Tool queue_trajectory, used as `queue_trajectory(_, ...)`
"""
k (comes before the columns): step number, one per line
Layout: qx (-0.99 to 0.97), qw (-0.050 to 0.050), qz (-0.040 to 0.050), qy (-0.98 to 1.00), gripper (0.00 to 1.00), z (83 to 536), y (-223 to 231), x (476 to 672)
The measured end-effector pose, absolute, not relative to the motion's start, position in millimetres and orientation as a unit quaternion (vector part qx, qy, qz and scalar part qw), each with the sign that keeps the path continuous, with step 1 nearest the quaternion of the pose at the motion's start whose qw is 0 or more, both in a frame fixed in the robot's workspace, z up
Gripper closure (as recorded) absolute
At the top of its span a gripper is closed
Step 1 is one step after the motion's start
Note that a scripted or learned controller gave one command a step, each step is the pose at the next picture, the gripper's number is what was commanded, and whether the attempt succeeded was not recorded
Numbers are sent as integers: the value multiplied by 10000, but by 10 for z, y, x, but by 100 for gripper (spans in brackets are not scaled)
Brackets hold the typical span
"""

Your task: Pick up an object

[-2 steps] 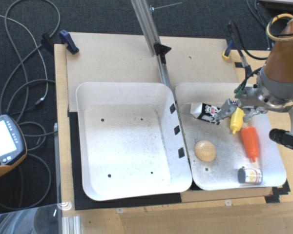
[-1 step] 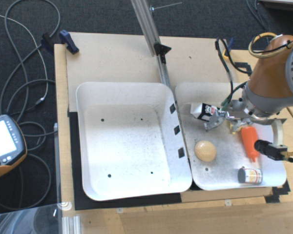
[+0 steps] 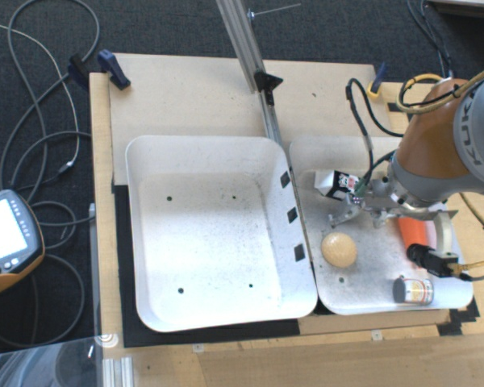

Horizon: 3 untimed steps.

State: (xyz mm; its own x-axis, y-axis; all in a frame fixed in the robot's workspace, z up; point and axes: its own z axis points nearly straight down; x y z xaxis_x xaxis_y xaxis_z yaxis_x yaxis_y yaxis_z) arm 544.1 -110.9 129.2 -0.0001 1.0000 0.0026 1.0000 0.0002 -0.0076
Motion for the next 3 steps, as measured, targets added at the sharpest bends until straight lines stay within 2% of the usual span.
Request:
queue_trajectory(1, -7069, 3, -10, -7073, 100, 1431, -1109, 5461)
queue_trajectory(3, -7065, -32, -24, -7077, 100, 2573, -1067, 5574)
